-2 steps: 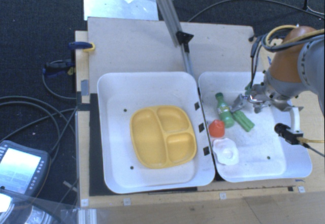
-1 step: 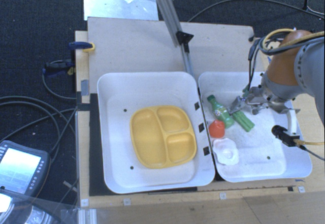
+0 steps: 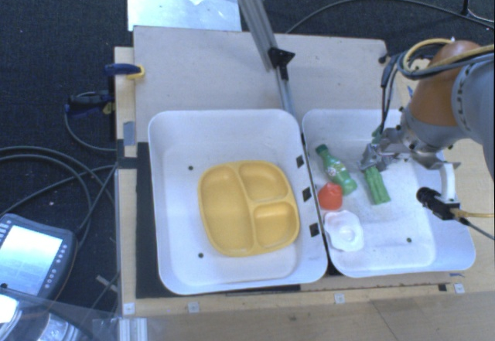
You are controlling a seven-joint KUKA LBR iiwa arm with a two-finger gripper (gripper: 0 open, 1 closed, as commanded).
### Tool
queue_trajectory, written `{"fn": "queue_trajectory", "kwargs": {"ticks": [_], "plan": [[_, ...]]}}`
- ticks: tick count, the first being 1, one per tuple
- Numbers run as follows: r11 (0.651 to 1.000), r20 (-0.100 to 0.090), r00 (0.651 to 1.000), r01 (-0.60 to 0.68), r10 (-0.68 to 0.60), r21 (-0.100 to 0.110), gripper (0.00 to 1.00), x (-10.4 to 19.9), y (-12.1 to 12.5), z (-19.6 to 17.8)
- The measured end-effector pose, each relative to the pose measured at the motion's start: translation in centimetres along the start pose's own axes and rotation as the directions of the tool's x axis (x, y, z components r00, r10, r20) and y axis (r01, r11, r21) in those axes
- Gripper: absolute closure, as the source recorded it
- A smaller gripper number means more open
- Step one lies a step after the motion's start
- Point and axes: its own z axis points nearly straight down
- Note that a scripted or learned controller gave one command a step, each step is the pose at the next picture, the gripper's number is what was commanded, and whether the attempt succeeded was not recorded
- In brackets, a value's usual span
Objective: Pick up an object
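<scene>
In the right bin (image 3: 433, 250) several small objects lie together. A green bottle (image 3: 336, 169) with a white label lies at the bin's left side. Just below it are a red rounded piece (image 3: 330, 196) and a small white cup (image 3: 345, 231). A green stick (image 3: 377, 186) lies a little to the right, slanting down and to the right. My gripper (image 3: 374, 159) is low inside this bin, right at the stick's upper end. Whether it touches the stick is hidden by the wrist. The grey arm with its orange band (image 3: 433, 100) comes in from the right.
The left bin (image 3: 178, 138) holds a yellow divided plate (image 3: 249, 206). A slanted grey pole (image 3: 259, 15) ends at the bins' back edge. A black cable plug (image 3: 431, 203) hangs off the wrist above the right bin's floor. Cables and a tablet lie on the floor to the left.
</scene>
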Motion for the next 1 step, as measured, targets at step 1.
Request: {"fn": "queue_trajectory", "kwargs": {"ticks": [1], "plan": [[1.000,0.000,1.000,0.005,-0.005,-0.002,1.00,-0.14,0.68,-4.50]]}}
